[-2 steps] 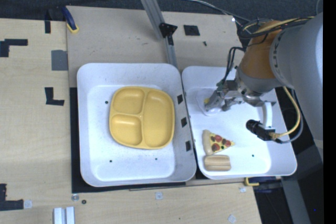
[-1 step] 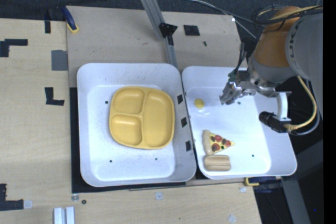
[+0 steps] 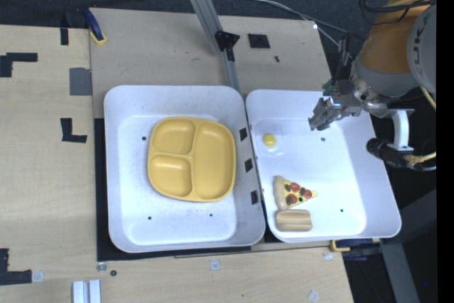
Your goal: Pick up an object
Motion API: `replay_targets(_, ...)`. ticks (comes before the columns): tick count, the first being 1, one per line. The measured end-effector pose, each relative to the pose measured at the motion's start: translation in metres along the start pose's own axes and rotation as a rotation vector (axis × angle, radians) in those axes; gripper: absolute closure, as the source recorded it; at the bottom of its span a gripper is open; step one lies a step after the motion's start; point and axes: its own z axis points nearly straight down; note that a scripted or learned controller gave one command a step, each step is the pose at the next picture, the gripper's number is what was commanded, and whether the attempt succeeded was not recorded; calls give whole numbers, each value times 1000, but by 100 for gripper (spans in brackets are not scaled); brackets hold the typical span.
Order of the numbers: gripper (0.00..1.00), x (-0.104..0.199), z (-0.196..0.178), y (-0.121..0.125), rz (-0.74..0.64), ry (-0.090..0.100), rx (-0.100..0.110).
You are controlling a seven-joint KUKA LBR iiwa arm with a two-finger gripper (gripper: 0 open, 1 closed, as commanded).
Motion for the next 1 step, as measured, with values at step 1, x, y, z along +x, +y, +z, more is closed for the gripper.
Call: replay_targets(1,100,1,-4,0,0,1,3)
